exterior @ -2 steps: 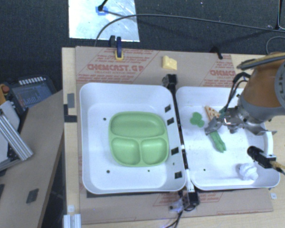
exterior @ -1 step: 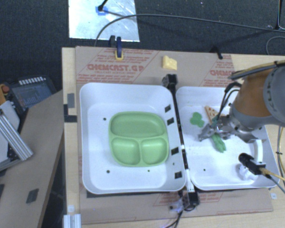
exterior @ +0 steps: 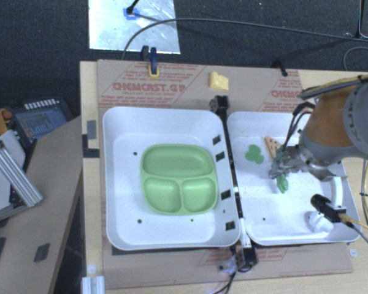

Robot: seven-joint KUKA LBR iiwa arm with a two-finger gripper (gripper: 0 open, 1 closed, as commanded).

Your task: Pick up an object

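My gripper (exterior: 278,171) reaches into the right bin (exterior: 264,222) from the right, low over its middle. A small dark green piece (exterior: 283,183) lies right at the gripper's tip, touching or just under it; I cannot tell whether it is held. A lighter green flat piece (exterior: 254,154) lies to the upper left of the gripper. A tan waffle-like wedge (exterior: 272,144) sits just behind it, near the gripper.
The left bin (exterior: 122,164) holds a light green divided plate (exterior: 178,178). A yellow block (exterior: 219,80) lies on the cardboard behind the bins. A black divider strip (exterior: 228,164) runs between the two bins.
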